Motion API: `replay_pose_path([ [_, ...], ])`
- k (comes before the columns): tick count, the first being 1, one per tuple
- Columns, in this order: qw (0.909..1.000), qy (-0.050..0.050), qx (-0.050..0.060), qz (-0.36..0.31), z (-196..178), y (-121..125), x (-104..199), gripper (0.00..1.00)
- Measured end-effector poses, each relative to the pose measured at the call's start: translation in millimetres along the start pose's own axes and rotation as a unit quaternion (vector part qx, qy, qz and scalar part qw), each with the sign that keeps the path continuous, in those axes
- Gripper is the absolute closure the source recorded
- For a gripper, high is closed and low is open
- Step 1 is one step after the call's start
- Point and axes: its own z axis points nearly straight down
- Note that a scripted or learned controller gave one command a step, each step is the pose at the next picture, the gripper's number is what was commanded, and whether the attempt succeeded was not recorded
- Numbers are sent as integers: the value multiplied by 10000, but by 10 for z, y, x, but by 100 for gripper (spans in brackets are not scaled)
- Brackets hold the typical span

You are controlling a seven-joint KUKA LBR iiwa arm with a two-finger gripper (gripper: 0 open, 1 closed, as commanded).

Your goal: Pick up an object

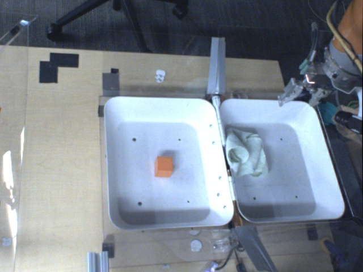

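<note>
A small orange cube rests on the floor of the left bin, a little below its centre. A crumpled pale cloth lies in the right bin, against its left wall. My gripper hangs over the far right corner of the right bin, well away from the cloth and the cube. It is open, with nothing between its fingers.
A metal bar runs back from the divide between the two bins. Cables and arm hardware crowd the right edge. Black tape marks sit on the wooden bench at the far left.
</note>
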Motion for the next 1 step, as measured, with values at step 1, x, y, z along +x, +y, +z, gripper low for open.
replay_pose_path([
  [1,9985,6,8,-556,1238,210,189,0],
])
